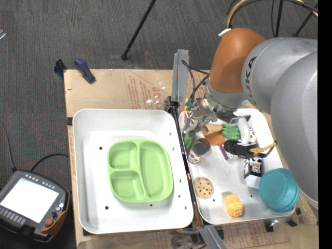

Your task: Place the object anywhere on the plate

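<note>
While poised over the right bin: gripper (193,122) low at that bin's far-left corner, close to the wall shared with the left bin.
Arm: grey with an orange band, reaching in from the right, covering the far right part of the right bin (218,176).
Grip opening: hidden by the wrist and the slant, not readable; nothing seen held.
Plate (140,170): green, three compartments, flat in the middle of the left bin (83,139), well apart from the gripper.
Dark cup (199,147): upright in the right bin, just below the gripper, near the shared wall.
Small green piece (188,139): between the cup and the shared wall.
Orange piece (215,138): just beside the cup, toward the arm.
Cookie (203,188): flat, near the right bin's front-left corner.
Corn (234,205): yellow, near the front wall, beside the cookie.
Teal bowl (278,189): front-right corner of the right bin.
Black-and-white carton (253,170): just beside the bowl, on its left.
Bench (119,87): cardboard-topped, carrying both bins side by side.
</note>
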Robot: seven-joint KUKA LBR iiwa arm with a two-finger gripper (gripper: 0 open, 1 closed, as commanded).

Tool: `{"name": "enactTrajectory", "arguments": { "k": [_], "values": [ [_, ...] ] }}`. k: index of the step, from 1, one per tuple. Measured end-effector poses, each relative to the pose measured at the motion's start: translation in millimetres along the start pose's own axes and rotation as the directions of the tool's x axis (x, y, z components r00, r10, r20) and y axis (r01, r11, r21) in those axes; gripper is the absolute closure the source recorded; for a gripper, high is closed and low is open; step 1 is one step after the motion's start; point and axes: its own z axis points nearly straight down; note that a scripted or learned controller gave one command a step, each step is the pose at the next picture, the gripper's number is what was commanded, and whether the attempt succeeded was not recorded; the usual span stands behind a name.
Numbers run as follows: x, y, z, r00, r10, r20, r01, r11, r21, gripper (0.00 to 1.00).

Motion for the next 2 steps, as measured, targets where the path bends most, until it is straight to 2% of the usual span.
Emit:
{"name": "enactTrajectory", "arguments": {
  "k": [1,2],
  "values": [
    [49.2,-112.5,-24.5,0.992,-0.128,-0.001,0.128,0.992,-0.002,1.00],
    [48.5,-112.8,-23.9,0.992,-0.126,-0.001,0.126,0.992,-0.001,0.00]
  ]
}}
